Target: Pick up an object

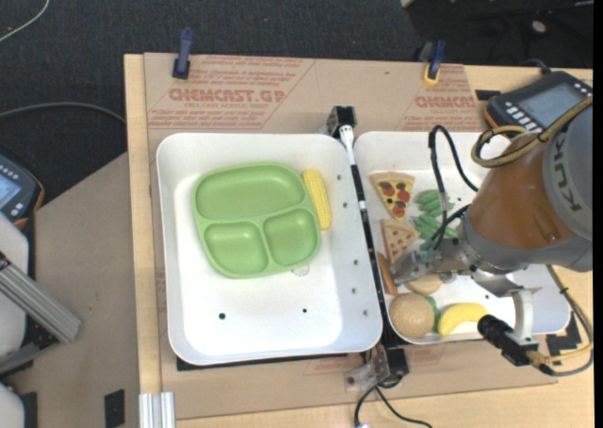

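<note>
The right bin holds several toy foods. A pizza slice lies near its far left, with a green bean bunch beside it. A brown wedge sits below the pizza. A round bun and a yellow banana rest at the near edge. My gripper is low in this bin, between the wedge, the beans and the bun. The orange-banded wrist hides the bin's right half.
The left bin holds a green divided plate with a yellow corn cob against its right rim. A black clip and cable run along the divider between the bins. A handheld pendant lies at the far right.
</note>
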`<state>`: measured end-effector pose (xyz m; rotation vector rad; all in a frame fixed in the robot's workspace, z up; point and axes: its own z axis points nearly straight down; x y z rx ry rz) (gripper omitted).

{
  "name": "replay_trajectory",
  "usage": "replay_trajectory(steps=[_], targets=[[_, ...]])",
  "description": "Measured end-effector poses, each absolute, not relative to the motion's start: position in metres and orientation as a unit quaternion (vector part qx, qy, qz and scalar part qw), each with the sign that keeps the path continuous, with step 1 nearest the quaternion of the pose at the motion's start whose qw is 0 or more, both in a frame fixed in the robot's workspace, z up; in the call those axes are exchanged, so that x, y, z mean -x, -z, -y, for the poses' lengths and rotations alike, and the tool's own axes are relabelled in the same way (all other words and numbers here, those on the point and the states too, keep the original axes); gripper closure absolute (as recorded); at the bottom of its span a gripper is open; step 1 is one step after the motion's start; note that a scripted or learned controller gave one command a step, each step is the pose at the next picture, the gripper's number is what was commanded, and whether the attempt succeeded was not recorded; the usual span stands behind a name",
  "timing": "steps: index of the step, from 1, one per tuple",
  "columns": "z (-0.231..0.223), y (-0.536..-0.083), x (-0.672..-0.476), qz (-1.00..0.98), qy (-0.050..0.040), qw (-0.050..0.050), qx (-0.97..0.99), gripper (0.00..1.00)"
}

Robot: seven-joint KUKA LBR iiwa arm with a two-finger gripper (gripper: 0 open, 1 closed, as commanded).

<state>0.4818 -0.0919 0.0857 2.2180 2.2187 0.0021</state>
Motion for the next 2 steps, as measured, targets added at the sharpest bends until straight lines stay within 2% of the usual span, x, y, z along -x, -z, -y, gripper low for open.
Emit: replay_trajectory(steps=[1,2], targets=[[0.093,-0.097,-0.483,-0.706,-0.0011,0.004,-0.708,1.0],[0.007,-0.189,-0.48,-0.71,-0.0032,0.002,-0.704,1.0]])
